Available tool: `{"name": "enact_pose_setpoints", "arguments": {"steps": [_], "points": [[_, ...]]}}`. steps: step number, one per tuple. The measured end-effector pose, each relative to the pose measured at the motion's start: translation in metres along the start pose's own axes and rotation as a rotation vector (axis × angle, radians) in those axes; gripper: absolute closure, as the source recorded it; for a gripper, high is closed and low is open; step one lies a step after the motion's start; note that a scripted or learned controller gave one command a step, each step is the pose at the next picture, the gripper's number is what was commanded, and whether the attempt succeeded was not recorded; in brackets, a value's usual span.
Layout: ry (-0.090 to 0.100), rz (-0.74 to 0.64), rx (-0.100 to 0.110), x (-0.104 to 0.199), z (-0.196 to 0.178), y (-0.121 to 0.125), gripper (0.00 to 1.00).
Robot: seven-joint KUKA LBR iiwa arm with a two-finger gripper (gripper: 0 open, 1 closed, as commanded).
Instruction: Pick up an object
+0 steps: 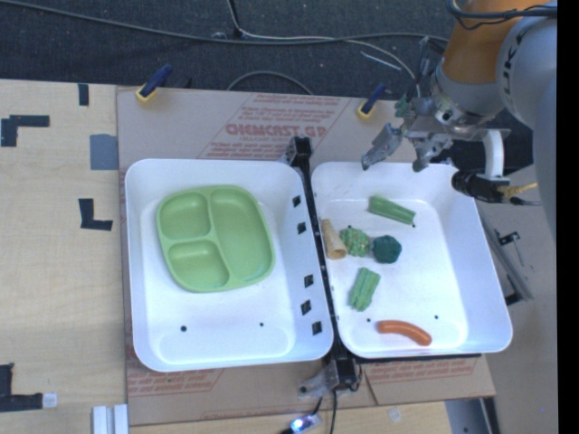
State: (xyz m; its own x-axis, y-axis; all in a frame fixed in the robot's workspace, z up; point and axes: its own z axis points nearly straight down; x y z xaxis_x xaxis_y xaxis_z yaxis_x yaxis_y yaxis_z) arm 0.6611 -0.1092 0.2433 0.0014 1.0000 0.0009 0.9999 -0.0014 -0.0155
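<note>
My gripper (398,155) hangs open above the far edge of the right bin (470,269), with nothing between its two fingers. In that bin lie a green celery-like piece (391,210), a light green leafy piece (355,240), a dark green round piece (387,250), a tan piece (332,240) by the left wall, a ribbed green piece (364,288) and an orange-red sausage (403,332) near the front. The celery-like piece is the closest to the gripper, a little nearer the front.
The left bin (145,242) holds a green three-compartment plate (215,238). A black divider (309,242) runs between the bins. Yellow-and-blue clamps (155,82) (370,104) sit on the cardboard behind them. Cables cross the dark floor at the back.
</note>
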Motion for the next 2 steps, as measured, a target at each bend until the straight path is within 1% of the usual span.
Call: {"name": "enact_pose_setpoints", "arguments": {"steps": [1,2], "points": [[-0.001,-0.003,-0.014,0.000,-0.009,0.002,0.00],[-0.002,-0.004,-0.009,0.004,0.055,0.004,0.00]]}}
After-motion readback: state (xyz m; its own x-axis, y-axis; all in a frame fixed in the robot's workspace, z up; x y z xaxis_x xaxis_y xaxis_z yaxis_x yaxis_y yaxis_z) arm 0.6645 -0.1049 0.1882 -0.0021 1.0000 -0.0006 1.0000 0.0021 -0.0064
